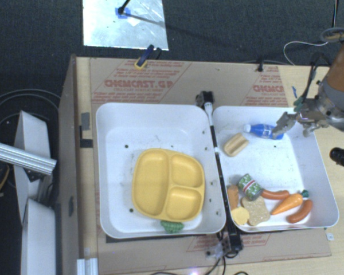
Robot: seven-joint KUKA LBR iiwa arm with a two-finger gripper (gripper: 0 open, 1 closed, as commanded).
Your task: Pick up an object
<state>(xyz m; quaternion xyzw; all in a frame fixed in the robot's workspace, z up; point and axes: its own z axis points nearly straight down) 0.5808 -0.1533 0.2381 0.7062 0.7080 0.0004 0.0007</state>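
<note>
My gripper (pixel 296 125) hangs over the upper right part of the right bin (pixel 323 171), open, with nothing between its fingers. Its left finger (pixel 284 122) sits just at the right end of a blue bottle with a white cap (pixel 262 130), which lies on the bin floor. A tan bread roll (pixel 235 144) lies left of the bottle. Along the bin's front edge are a green and red can (pixel 250 186), a carrot (pixel 286 204), two sausages (pixel 274 194) (pixel 298 212), a cracker (pixel 255 212) and a yellow slice (pixel 239 215).
The left bin (pixel 117 130) holds a yellow divided plate (pixel 167 184) with a small green item (pixel 172 226) at its front edge. A black divider clip (pixel 206 100) sits between the bins. Cables and metal parts (pixel 23 156) lie off the bench's left side.
</note>
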